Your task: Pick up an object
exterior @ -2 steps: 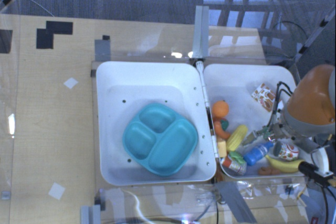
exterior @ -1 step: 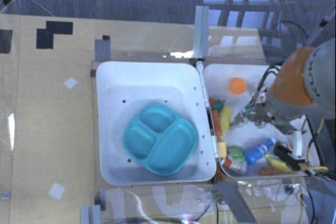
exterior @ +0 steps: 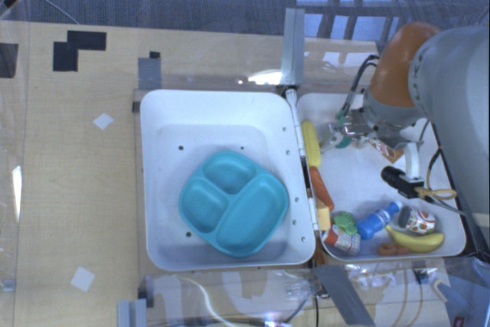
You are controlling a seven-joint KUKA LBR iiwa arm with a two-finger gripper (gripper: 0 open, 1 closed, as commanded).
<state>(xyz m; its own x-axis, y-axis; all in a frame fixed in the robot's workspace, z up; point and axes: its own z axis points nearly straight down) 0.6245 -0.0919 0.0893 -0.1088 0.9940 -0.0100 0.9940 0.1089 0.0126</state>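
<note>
My gripper (exterior: 342,132) hangs over the upper part of the right bin (exterior: 360,165), below the grey arm's orange band. It is just right of a yellow corn cob (exterior: 310,143) that lies along the bin's left wall. An orange carrot (exterior: 321,188) lies below the corn. At the bin's lower end sit a small can with a green top (exterior: 344,232), a blue bottle (exterior: 377,220), a banana (exterior: 416,239) and a small red-and-white cup (exterior: 419,220). I see nothing clearly between the fingers.
The left bin (exterior: 164,165) holds a teal divided plate (exterior: 233,202). A metal post (exterior: 294,46) stands behind the divide between the bins. Black patches (exterior: 76,46) mark the bench at far left. The arm's bulk covers the right bin's upper right.
</note>
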